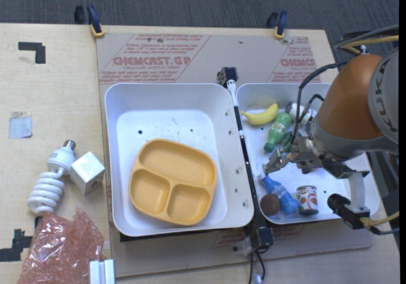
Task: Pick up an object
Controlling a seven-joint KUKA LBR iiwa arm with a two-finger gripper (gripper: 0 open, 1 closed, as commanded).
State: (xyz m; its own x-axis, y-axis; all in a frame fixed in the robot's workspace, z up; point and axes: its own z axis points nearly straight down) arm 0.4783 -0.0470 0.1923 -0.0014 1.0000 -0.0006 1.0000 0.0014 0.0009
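The right bin (pixel 254 96) holds a yellow banana (pixel 261 115), a green bottle (pixel 278 130), a blue bottle (pixel 280 193), a brown round object (pixel 270 203) and a small red-and-white can (pixel 307 200). My gripper (pixel 279 158) hangs over the middle of this bin, just below the green bottle and above the blue bottle. Its metal fingers (pixel 274 162) point left and down. Nothing shows between them. The arm's orange band covers the bin's right part.
The left bin (pixel 120 149) bears a yellow divided tray (pixel 172 181). On the bench to the left lie a spiral light bulb (pixel 51 181), a white cube (pixel 87 172) and a reddish plastic bag (pixel 60 251).
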